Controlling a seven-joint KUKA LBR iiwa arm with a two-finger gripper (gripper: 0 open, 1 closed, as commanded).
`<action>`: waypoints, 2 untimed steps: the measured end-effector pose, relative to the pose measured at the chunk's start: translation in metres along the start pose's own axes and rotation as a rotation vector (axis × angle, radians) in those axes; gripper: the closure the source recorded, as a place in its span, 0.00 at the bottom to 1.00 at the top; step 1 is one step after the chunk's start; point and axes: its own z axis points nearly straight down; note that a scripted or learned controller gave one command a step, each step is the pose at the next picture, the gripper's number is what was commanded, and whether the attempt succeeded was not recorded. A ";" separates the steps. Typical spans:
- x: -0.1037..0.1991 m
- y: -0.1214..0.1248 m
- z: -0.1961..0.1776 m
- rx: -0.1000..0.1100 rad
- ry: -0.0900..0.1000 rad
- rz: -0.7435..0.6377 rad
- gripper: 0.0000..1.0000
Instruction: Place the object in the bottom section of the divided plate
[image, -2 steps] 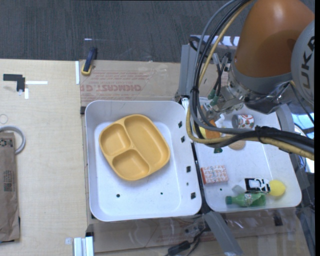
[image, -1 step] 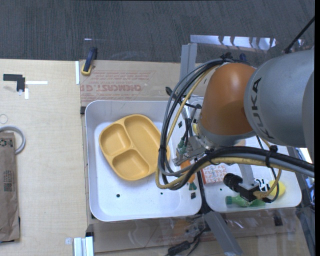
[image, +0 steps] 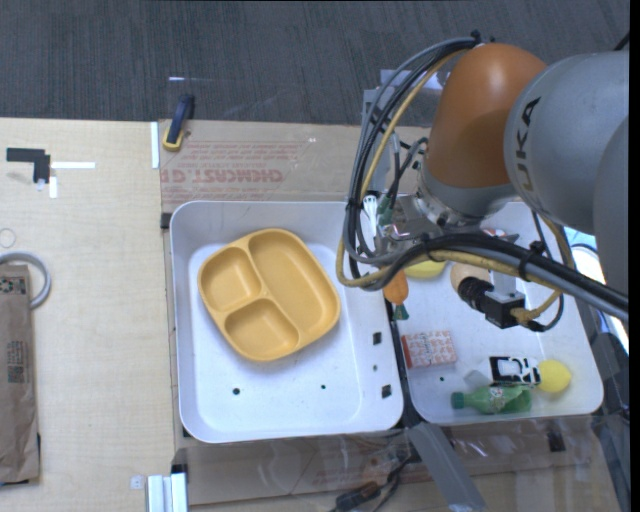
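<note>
The yellow divided plate (image: 268, 292) lies in the left white bin (image: 200, 400). It has one large section on its right side and two smaller ones; the bottom section (image: 262, 328) holds nothing. My gripper (image: 398, 265) hangs under the orange-banded wrist at the left edge of the right bin (image: 590, 390), mostly covered by cables. Just below it, over the divide between the bins, I see a small orange object with a green tip (image: 397, 292). Whether the gripper holds it is hidden.
The right bin holds a yellow piece (image: 425, 268), a pink-and-white packet (image: 430, 348), a green bottle (image: 490, 400), a black-and-white item (image: 515, 370) and a yellow lemon (image: 556, 376). Cardboard (image: 260, 165) lies behind the left bin.
</note>
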 end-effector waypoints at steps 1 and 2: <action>0.043 -0.015 -0.022 0.000 0.000 0.087 1.00; 0.042 -0.015 -0.029 0.003 -0.003 0.086 1.00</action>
